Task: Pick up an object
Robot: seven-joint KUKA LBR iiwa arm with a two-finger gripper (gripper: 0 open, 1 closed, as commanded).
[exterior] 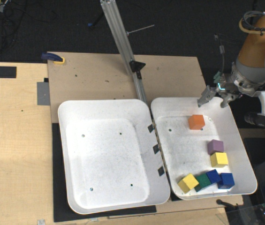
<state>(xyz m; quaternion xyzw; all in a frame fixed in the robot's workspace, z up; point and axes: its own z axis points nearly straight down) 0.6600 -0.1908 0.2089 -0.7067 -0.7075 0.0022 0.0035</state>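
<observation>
1. Four blocks sit at the near edge of the right bin (245, 172): one yellow (187, 182), one green (201, 181), two blue (213, 176) (226, 180).
2. One purple block (215, 146) touches another yellow one (219, 159).
3. One orange block (196, 122) sits alone, near the claw (215, 97).
4. That claw is open, holding nothing.
5. One left bin (104, 153).

Matt white plastic bins (76, 111), wooden bench (15, 139)

Orange block (196, 122) sits alone, centre-right of frame; purple (215, 146), yellow (219, 159), blue (226, 179), green (202, 182) blocks cluster lower right.
</observation>
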